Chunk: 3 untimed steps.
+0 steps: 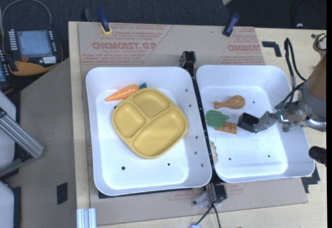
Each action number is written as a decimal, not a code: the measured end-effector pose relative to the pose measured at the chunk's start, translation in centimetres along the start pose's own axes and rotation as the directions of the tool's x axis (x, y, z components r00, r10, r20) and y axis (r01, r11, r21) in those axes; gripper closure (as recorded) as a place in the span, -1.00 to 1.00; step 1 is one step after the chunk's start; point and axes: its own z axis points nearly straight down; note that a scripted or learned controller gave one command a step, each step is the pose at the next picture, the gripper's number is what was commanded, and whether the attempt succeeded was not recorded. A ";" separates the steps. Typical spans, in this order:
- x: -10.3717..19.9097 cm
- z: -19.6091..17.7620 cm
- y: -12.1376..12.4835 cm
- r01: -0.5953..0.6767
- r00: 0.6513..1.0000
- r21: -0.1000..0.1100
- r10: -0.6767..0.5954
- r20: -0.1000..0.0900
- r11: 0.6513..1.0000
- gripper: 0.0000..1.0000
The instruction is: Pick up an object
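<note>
Yellow plate [150,122], carrot [122,92] in left bin [98,133]

One fixed camera, mounted above the worktop [155,40], looking down at a slant. I see both white bins whole: left bin [98,133] and right bin [270,162] side by side, mid-frame. The far edge of the worktop lies toward the top, the near edge at the bottom. Dark floor shows beyond. The arm [317,92] enters from the frame's right. Moderate distance; no second view to compare.
</note>
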 end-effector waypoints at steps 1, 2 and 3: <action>1.1 5.3 -0.3 0.001 1.000 0.001 -0.001 -0.001 1.000 -1.00; 1.2 8.9 -0.3 -0.001 1.000 -0.002 0.001 0.001 1.000 -1.00; 1.1 7.7 -0.2 -0.001 1.000 -0.007 0.001 0.003 1.000 1.00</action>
